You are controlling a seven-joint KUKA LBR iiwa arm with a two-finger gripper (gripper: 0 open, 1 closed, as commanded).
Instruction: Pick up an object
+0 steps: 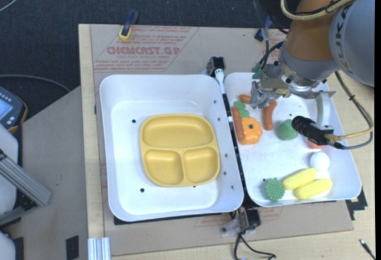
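The right bin [342, 157] holds several toy foods. An orange carrot [247, 128] lies at its left side, with a red-orange sausage [269, 115] just right of it and a green round piece [287, 130] beyond that. A white egg [319, 161], yellow corn [306, 183] and a green broccoli [274, 189] lie near the front. My gripper [259, 98] hangs over the bin's back left part, just above the carrot and the sausage. Nothing shows in its grasp.
The left bin [119, 104] holds a yellow divided tray [178, 149]. A black clip [215, 65] sits on the divider between the bins at the back. A black cylinder on a yellow cable [305, 127] crosses the right bin. A small red piece [314, 143] lies by it.
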